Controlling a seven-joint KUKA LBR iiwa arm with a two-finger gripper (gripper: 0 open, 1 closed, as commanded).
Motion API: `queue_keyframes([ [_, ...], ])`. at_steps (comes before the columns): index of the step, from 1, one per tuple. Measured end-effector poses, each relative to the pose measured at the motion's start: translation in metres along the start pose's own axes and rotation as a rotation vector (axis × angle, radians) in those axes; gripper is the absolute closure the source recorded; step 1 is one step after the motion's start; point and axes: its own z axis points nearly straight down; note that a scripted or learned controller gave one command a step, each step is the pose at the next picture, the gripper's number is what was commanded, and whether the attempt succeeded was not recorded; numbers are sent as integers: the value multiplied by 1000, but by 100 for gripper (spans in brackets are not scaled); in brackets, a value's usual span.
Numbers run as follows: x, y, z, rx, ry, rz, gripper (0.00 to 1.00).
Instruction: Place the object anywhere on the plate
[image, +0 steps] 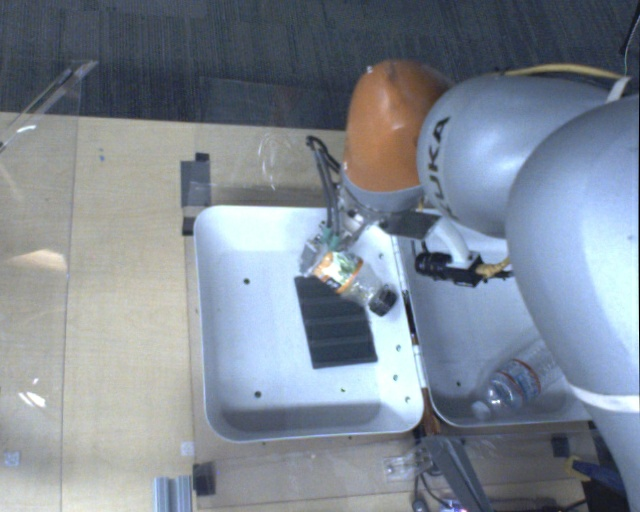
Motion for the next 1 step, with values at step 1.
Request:
queue_keyframes([
  [1, -101, -87, -25, 1, -2, -232, 100],
])
